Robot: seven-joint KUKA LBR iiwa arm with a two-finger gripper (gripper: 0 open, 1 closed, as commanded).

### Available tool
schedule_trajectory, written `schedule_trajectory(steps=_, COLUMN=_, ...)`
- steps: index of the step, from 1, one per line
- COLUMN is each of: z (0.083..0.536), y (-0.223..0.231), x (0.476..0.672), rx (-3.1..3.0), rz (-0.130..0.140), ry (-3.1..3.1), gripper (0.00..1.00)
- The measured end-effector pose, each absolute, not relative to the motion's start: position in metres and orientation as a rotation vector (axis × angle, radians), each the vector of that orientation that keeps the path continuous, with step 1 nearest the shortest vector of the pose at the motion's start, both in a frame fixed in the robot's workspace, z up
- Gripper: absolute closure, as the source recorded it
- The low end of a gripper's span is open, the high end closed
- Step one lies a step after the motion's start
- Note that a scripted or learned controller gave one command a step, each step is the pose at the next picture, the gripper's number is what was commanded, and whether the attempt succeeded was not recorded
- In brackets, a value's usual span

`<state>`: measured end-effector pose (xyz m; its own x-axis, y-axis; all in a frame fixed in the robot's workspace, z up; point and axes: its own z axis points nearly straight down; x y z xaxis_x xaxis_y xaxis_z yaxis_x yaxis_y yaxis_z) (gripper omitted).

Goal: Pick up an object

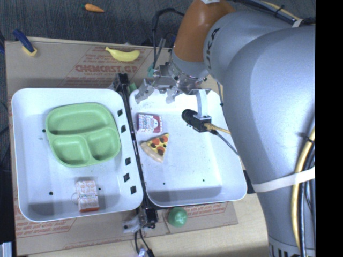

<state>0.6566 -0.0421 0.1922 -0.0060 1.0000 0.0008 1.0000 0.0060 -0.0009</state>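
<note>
My jaws (157,92) hang spread and hold nothing, above the far left corner of the right bin (225,189).
Nothing is lifted yet, so the descent, grip and raise all remain, by my reckoning. The nearest candidate, the red packet (148,122), lies flat just below me, long axis roughly across the bin; the pizza slice (156,145) beside it points its tip toward the near right.

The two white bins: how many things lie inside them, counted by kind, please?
Green divided plate: 1
Small food packet: 2
Toy pizza slice: 1
Total: 4
</note>
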Motion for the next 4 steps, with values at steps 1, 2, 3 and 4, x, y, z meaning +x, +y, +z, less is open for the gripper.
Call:
schedule_trajectory(steps=1, z=0.192, y=-0.042, x=0.657, rx=-2.214, rz=0.0, ry=-2.227, gripper=0.0)
schedule_trajectory(steps=2, z=0.091, y=-0.138, x=0.6, rx=-2.215, rz=0.007, ry=-2.224, gripper=0.0)
schedule_trajectory(steps=3, z=0.194, y=-0.077, x=0.631, rx=-2.215, rz=-0.006, ry=-2.231, gripper=0.0)
schedule_trajectory(steps=4, z=0.203, y=-0.078, x=0.631, rx=-2.21, rz=-0.001, ry=-2.233, gripper=1.0)
